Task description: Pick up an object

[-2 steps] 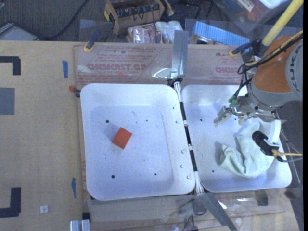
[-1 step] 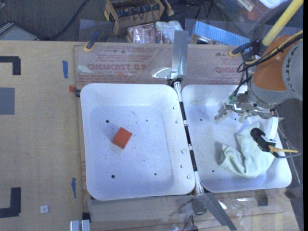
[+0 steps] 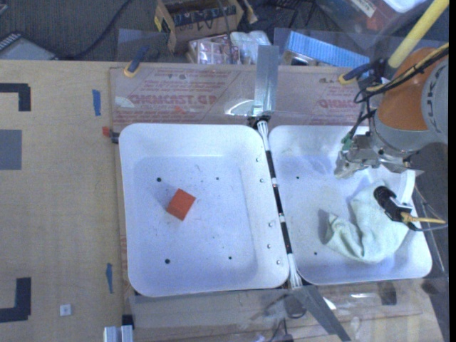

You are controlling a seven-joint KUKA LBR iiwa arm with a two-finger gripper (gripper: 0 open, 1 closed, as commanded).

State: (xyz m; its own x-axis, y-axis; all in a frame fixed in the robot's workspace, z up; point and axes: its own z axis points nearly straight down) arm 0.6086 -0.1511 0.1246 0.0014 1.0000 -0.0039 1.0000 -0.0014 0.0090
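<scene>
A small orange-red block (image 3: 181, 204) lies in the left bin (image 3: 142, 148), left of its middle. A crumpled pale green cloth (image 3: 363, 230) rests in the right bin (image 3: 299, 155), toward its front right. My gripper (image 3: 351, 164) hangs over the right bin's back right part, just above and behind the cloth. Nothing shows between its fingers from this angle.
The two white bins sit side by side on the wooden bench, joined by a narrow divider (image 3: 274, 198). Clear plastic walls (image 3: 192, 95) stand behind them. Cardboard boxes and clutter (image 3: 206, 20) lie beyond the bench's back edge.
</scene>
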